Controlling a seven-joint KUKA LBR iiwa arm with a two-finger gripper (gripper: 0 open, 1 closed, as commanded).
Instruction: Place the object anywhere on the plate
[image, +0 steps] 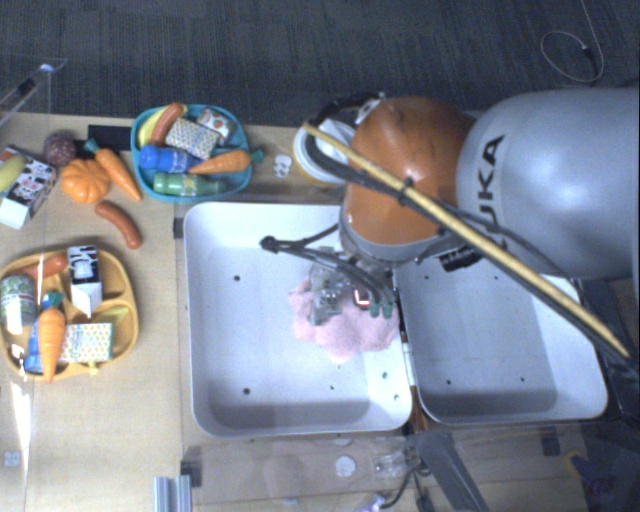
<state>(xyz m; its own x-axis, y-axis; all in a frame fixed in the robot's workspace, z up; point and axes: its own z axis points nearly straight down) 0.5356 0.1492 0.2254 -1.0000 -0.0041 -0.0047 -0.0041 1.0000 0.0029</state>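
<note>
- wooden bench (120, 420) carries two white bins; the gripper (345, 295) hangs low in the left bin (230, 390).
- i cannot tell how its grip stands.
- directly beneath lies the pink plate (345, 330).
- no object visibly held; a release here may leave nothing on the plate.

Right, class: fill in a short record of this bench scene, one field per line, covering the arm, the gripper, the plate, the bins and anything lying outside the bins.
arm: grey, orange band, reaching in from the right
gripper: low over the pink plate
plate: pink plate, in the left bin towards its right side
object on plate: cannot tell, gripper covers it
left bin: white, shallow
right bin: white, shallow
outside bins: blue bowl of toy food and yellow tray of toy food to the left
</note>
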